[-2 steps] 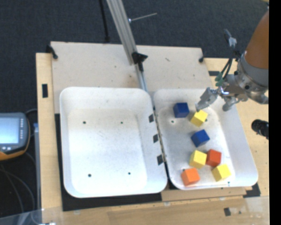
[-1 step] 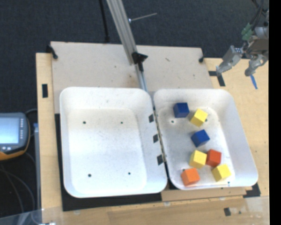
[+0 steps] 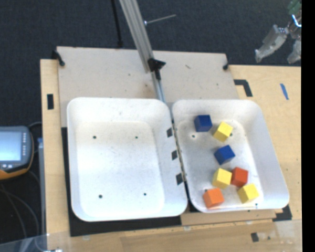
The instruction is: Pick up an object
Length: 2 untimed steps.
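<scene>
Sitting at 2 o'clock in the view, off the bench, the gripper (image 3: 275,40) is blurred and cut by the frame edge; claw state: cannot tell. In the right bin (image 3: 268,140), the orange cube (image 3: 213,198) lies close to the 6 o'clock rim, the red cube (image 3: 239,176) at its 2 o'clock. The left bin (image 3: 121,156) offers open floor.
</scene>
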Each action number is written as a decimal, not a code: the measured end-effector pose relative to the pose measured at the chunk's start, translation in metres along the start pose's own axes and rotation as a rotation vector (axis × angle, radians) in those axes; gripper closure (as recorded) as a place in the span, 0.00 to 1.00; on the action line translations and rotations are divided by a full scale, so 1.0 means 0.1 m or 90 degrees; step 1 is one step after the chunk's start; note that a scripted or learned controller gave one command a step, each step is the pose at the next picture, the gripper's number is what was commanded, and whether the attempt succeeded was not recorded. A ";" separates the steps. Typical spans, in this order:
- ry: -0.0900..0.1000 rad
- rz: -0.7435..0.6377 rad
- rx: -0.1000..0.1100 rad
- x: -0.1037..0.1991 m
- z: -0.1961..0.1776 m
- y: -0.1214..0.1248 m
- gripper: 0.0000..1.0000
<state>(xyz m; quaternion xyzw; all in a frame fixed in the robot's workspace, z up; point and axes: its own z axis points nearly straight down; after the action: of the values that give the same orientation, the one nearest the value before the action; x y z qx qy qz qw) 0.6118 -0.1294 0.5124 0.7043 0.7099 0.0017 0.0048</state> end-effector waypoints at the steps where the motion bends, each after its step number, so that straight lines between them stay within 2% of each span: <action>1: 0.002 0.001 0.004 0.50 -0.01 0.03 0.00; 2: 0.003 -0.001 0.002 1.27 -0.38 0.06 0.00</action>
<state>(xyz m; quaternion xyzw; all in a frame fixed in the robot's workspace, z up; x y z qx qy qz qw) 0.6165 -0.0025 0.5494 0.7038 0.7104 0.0026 0.0019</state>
